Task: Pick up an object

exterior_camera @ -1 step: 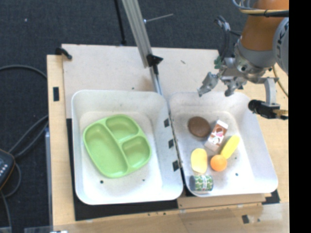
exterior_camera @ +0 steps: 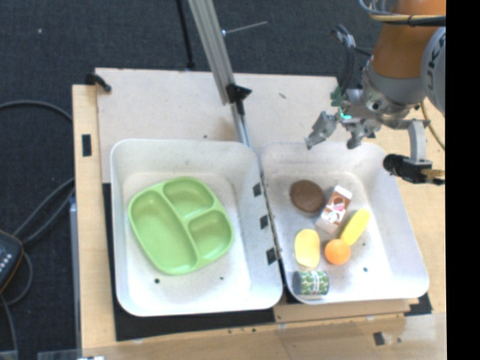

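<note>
Above the far rim of the right bin [exterior_camera: 397, 201] you have the gripper [exterior_camera: 336, 135], its two fingers spread apart with nothing between them — one finger [exterior_camera: 319, 132] reaches out to the left, the other [exterior_camera: 354, 136] hangs nearer the wrist. It sits over the bin's back edge, apart from everything lying below.

Look down into that bin and you find the pickable things clustered near its middle: a brown puck [exterior_camera: 307, 196] farthest back, a small carton [exterior_camera: 334, 208] just beside it to the right, a banana [exterior_camera: 355, 226] touching the carton's lower right, an orange [exterior_camera: 337, 253] below that, a lemon [exterior_camera: 307, 247] just left of the orange, and a green can [exterior_camera: 313, 282] on its side at the near rim.

Over in the left bin [exterior_camera: 142, 291] you have a green tray [exterior_camera: 180, 223] with three compartments — lying flat, slightly turned.

Behind the bins a metal post [exterior_camera: 214, 40] slants up from the bench [exterior_camera: 157, 107].
</note>
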### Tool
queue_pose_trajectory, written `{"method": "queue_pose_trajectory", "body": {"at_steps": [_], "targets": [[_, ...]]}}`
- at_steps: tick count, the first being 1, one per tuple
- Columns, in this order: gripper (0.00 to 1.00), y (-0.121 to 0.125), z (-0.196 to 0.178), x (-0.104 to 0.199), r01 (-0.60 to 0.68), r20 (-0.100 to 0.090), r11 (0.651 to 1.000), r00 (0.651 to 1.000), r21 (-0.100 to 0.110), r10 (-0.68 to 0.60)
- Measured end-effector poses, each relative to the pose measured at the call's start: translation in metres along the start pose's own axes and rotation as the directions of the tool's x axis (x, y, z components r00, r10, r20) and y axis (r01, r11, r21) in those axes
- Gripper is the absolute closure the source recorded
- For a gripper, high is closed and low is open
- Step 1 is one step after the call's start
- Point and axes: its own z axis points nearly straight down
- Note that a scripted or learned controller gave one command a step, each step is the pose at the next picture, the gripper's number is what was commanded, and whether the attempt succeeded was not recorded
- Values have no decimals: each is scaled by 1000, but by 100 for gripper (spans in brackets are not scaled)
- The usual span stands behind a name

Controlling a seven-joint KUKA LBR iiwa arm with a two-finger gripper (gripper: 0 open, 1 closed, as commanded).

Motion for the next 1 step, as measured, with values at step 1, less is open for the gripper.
{"method": "queue_pose_trajectory", "body": {"at_steps": [1], "targets": [[0,-7,61,1,-3,1,1000,1000,6,3]]}}
